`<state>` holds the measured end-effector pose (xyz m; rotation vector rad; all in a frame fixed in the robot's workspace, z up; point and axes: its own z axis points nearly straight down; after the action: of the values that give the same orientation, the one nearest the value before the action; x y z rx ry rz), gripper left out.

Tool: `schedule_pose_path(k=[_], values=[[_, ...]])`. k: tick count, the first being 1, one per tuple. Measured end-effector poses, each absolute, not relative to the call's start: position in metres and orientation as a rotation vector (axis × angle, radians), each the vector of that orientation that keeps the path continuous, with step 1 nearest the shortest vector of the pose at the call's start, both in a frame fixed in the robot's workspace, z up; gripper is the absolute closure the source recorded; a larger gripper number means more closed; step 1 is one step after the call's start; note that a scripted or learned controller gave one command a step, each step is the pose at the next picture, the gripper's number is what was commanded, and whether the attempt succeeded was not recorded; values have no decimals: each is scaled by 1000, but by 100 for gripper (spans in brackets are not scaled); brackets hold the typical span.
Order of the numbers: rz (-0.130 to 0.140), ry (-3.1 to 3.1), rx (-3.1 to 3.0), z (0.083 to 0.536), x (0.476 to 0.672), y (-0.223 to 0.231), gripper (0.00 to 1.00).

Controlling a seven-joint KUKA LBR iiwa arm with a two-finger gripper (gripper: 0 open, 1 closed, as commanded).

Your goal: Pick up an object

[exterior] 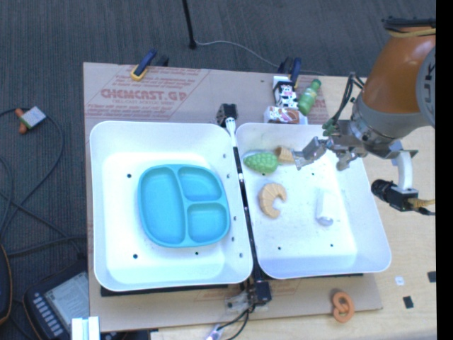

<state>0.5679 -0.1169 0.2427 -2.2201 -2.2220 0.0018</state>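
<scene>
While an orange pretzel-shaped toy (342, 306) lies on the desk (297, 310) at the near edge, the two white bins sit just behind it, side by side. Nearest in the right bin (368, 257) is a small white-grey piece (322, 210), and a tan croissant-shaped toy (271, 198) lies to its left. Across the divide, the left bin (113, 261) holds a blue sectioned tray (184, 205). Farther back in the right bin a green bumpy toy (261, 162) rests touching a small tan piece (284, 154). Just beside that piece hovers the pincer (324, 153) — fingers apart, nothing between them — on the grey arm (396, 83) reaching in from the right. Beyond the bins, a green bottle (308, 96) and a small printed box (284, 103) sit on the desk.
</scene>
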Motion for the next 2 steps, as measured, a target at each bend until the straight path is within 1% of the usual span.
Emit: schedule_pose_path(k=[1, 2], values=[[0, -2222, -2221, 117, 566, -127, 0], [-12, -2228, -2235, 90, 531, -98, 0]])
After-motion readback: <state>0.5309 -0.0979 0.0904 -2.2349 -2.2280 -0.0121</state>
